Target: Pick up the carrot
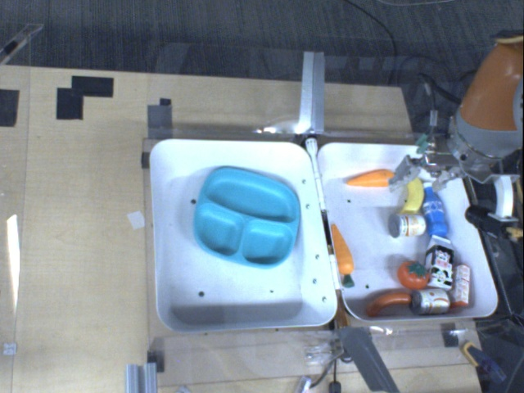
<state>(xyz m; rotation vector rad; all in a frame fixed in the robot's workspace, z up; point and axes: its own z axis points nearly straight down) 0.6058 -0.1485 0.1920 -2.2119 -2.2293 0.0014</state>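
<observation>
Carrot nr bin's far wall, gripper adj.

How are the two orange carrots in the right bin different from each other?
The orange carrot near the far wall lies crosswise, close to the gripper; the orange carrot by the dividing wall lies lengthwise, away from it. The first looks thicker and lighter, the second slimmer and darker. Both lie flat in the right white bin.

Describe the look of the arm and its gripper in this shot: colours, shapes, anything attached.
The arm enters from the view's right, with a rounded orange band above a grey, curved wrist housing. Below that sits the gripper, a small metallic, silver-grey assembly with thin angular parts and a tiny green spot near its top. Dark cabling and black fittings run beside the wrist along the right bin's edge. No readable markings show on it.
</observation>
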